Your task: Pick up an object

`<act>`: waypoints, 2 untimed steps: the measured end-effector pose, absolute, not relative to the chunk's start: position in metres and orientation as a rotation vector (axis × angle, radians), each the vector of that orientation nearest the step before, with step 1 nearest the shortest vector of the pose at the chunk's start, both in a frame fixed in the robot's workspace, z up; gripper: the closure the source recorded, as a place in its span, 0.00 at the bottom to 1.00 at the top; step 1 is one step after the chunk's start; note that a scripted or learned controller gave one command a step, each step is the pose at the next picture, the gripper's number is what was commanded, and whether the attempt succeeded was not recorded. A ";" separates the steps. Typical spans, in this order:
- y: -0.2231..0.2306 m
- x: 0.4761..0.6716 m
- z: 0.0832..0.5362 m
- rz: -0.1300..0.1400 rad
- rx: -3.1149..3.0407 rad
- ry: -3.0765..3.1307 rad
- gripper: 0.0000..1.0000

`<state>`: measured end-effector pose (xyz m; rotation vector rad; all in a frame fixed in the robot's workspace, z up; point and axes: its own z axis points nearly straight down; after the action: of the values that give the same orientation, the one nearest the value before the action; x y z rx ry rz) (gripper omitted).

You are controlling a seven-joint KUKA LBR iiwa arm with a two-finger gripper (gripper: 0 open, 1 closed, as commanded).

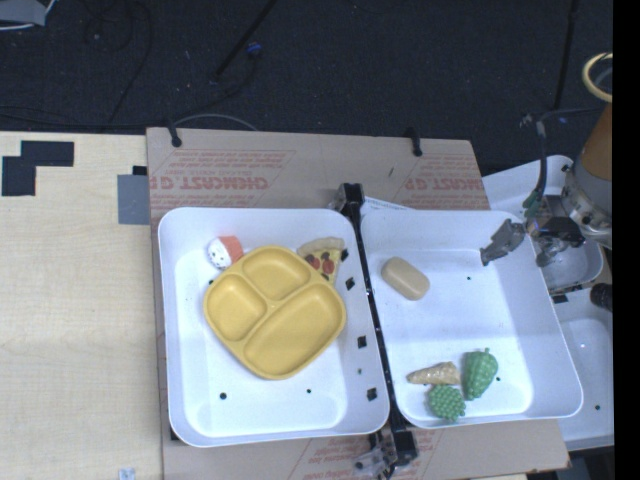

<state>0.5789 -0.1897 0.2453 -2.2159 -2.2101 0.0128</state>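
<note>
The right bin (pixel 520 313) holds a tan oval bread-like piece (pixel 405 278) near its left wall. Along its front lie a small tan cone (pixel 435 374), a round green piece (pixel 446 403) and a green bumpy piece (pixel 480 372), close together. In the left bin (pixel 190 388) a yellow divided plate (pixel 276 310) sits tilted, with a pizza slice toy (pixel 322 256) at its far edge and a small white and orange toy (pixel 223 252) at its far left. My gripper (pixel 522 238) hangs over the right bin's far right edge, well apart from every object, with nothing seen in it.
Both bins rest on a cardboard sheet (pixel 310 173) on the light wooden bench (pixel 70 308). A black divider clip strip (pixel 365 298) runs between the bins. The arm's grey wrist (pixel 585 218) and cables crowd the right side.
</note>
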 end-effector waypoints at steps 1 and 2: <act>-0.189 0.581 0.253 0.002 -2.219 -2.220 0.00; -0.186 0.572 0.205 0.006 -2.217 -2.216 0.00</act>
<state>0.5721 -0.1861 0.2051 -2.2170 -2.2164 0.0057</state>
